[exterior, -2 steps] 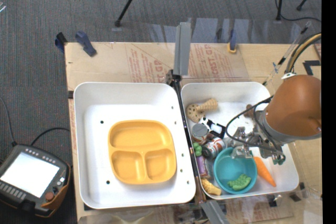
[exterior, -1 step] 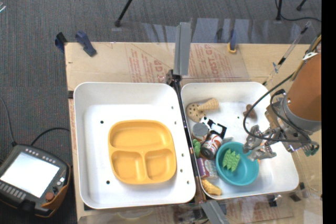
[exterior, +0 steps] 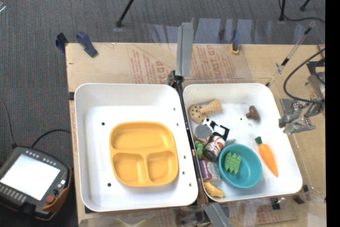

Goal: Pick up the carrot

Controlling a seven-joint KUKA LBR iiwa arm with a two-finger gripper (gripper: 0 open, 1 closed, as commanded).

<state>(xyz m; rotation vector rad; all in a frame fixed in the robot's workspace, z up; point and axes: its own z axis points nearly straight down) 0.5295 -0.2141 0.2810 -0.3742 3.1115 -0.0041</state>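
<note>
Far left, off the bench on the floor: a handheld control pendant [exterior: 33, 179] with a pale screen. Left bin [exterior: 87, 114] holds a yellow divided tray [exterior: 144, 153], three compartments, sitting roughly centre, white floor showing on all sides of it. A grey upright post [exterior: 184, 50] stands at the far end of the seam between the two bins. Right bin [exterior: 276, 106]: clutter bunches along its left wall. Far-left corner has a cookie [exterior: 195, 112] touching a small ice-cream cone [exterior: 211, 106]; nearer, a black-and-white item and a small tin can [exterior: 213, 148] lying tilted, with more small packaged bits toward the near edge that are too jumbled to name. A teal bowl [exterior: 248, 173] sits near-centre with a green pea pod [exterior: 232, 161] inside it. A small brown lump [exterior: 253, 112] lies alone toward the far right, open white floor around it. Carrot [exterior: 268, 157]: orange, tapered, green stub at its far end, tip pointing near-right; it lies flat on the bin floor just right of the bowl, between the bowl and the bin's right wall. Room is tight on its left side, a narrow strip on its right, open floor beyond its far end. Gripper [exterior: 295, 120] sits at the bin's right rim, farther back than the carrot and apart from it, nothing in its grasp; how wide it stands, cannot tell.
</note>
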